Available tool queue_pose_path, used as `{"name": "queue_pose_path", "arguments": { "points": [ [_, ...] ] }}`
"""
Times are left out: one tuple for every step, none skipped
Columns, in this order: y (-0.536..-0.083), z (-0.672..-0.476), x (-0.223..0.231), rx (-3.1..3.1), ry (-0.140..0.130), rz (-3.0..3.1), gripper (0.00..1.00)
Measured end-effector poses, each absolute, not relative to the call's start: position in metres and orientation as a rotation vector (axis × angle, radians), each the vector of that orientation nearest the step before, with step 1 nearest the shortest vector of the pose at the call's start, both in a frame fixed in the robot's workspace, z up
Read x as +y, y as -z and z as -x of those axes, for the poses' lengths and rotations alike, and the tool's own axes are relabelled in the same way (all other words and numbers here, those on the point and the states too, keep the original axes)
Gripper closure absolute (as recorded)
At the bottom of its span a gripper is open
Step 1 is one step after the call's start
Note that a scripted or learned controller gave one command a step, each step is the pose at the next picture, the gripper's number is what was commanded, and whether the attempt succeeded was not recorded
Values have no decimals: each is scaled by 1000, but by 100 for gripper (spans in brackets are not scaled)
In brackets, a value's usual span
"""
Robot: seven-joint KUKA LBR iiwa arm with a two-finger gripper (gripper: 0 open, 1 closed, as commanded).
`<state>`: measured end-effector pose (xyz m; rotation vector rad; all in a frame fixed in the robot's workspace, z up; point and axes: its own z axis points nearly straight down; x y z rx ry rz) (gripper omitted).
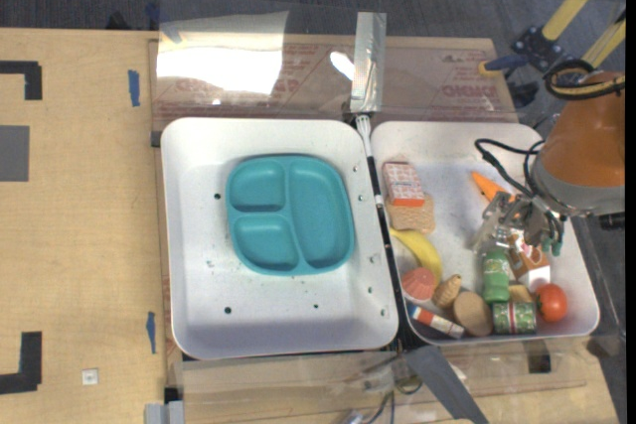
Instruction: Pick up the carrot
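The carrot (484, 183) is a small orange piece lying in the right bin (452, 154), towards its back right. Its lower end runs under the gripper (509, 221), which hangs low over the bin just in front and to the right of the carrot. The arm's orange band (591, 146) sits above the gripper at the view's right edge and hides the bin's right side. Whether anything is between the gripper's jaws is not visible.
The left bin (189, 243) holds a teal divided plate (291, 213). The right bin also holds a cracker box (402, 181), a banana (421, 250), green cans (495, 277), a tomato (552, 303) and other toy food crowded along its front. A black cable (502, 154) loops near the carrot.
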<state>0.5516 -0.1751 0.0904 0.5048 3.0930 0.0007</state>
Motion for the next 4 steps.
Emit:
{"name": "queue_pose_path", "arguments": {
  "points": [
    [-88,-633,-223,3057,1,-671,100],
    [-90,-571,-208,2979,-2,-967,100],
    [-88,-572,-208,2979,-1,-966,0],
    [-87,-629,-200,2995,-2,-919,0]
  ]
}}
